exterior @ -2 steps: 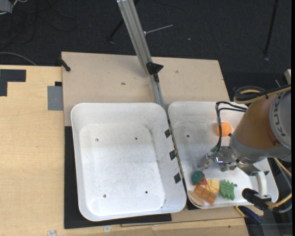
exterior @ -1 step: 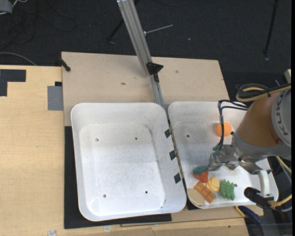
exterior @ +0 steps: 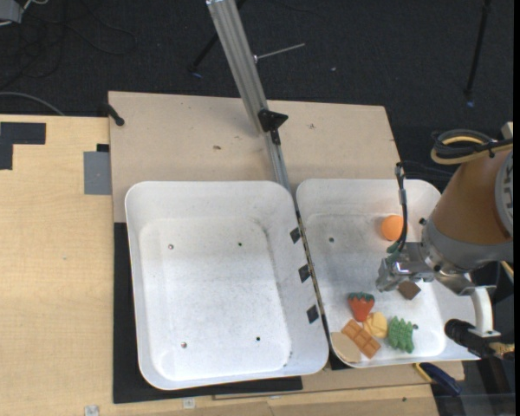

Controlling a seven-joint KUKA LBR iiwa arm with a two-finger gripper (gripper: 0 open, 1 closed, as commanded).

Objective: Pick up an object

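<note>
In the right bin (exterior: 347, 206) lie several small toy foods: an orange ball (exterior: 392, 227), a red strawberry-like piece (exterior: 360, 305), a yellow piece (exterior: 378, 323), a tan waffle-like block (exterior: 360, 339), a green leafy piece (exterior: 402, 334) and a small brown piece (exterior: 409, 290). My gripper (exterior: 395, 276) hangs low over the bin's right part, just left of the brown piece and below the orange ball. The orange-banded wrist (exterior: 472, 206) rises behind it. I see nothing between the fingers.
The left bin (exterior: 156, 206) stands beside the right one, with black clips along the shared wall. A slanted aluminium post (exterior: 247, 76) rises from behind the bins. The wooden bench (exterior: 35, 258) extends to the left.
</note>
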